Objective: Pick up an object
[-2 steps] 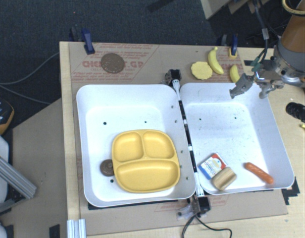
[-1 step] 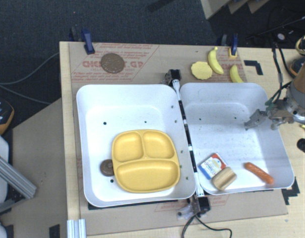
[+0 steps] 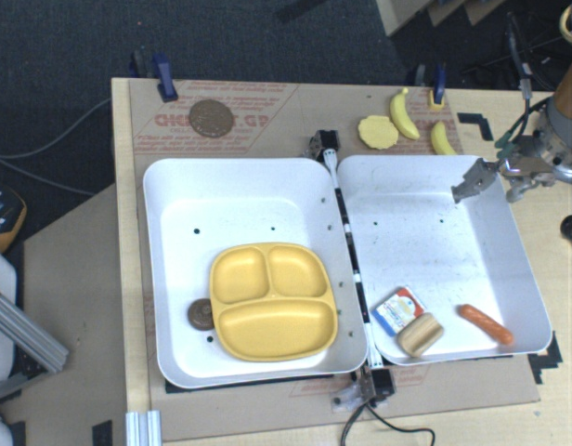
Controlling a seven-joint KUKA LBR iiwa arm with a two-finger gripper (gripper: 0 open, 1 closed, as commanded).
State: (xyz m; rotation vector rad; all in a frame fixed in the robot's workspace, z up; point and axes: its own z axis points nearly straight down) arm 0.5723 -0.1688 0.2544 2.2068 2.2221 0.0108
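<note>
My gripper hovers over the far right corner of the right bin, open, with nothing between its fingers. Well in front of it, near the bin's front edge, lie a small blue, white and red carton, a tan roll-shaped piece touching the carton, and an orange-red sausage to their right. In the left bin a yellow divided plate rests with a brown round disc at its left edge.
Behind the right bin, on the bench, lie two toy bananas and a yellow round slice. A brown disc sits behind the left bin. Blue clamps stand at the bench's back edge.
</note>
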